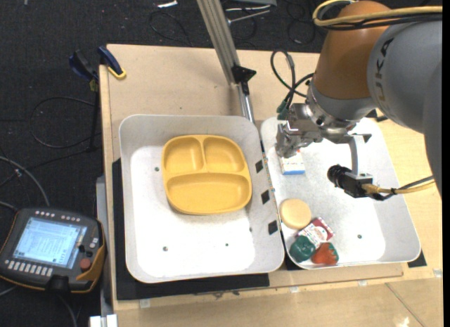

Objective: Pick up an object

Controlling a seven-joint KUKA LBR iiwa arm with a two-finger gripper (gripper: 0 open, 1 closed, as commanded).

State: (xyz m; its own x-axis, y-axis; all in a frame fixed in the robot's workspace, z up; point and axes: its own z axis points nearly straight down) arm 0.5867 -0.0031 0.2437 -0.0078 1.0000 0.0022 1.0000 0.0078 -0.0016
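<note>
At far left, off the table [176, 79], a handheld black and orange control pendant with a lit screen [49, 247] lies on the dark floor among loose cables. On the pale wooden table, near its upper left corner, sits a small blue and yellow clamp-like tool [111, 62]. Next comes the left shallow white bin [140, 248], which holds a yellow plastic tray with three compartments [207, 174], lying flat and somewhat above the bin's middle. A slanted grey metal pole [218, 27] runs down from the top of the view to the gap between the two bins.

Further right, the right shallow white bin [394, 227] carries the small objects. A small white box with a blue edge [292, 166] lies near its upper left part, directly under the gripper [288, 146], which hangs low over it at the end of the grey arm with its orange band [351, 44]; whether the gripper has closed on the box or stands apart from it cannot be told from this angle. Below the box lies a round pale yellow disc [295, 213]. Just below that, close together near the bin's lower left corner, sit a red and white packet [318, 231], a dark green rounded piece [303, 248] and a red rounded piece [325, 254]. A black cylindrical part with a cable [349, 180] hangs beside the wrist over the bin's middle.
</note>
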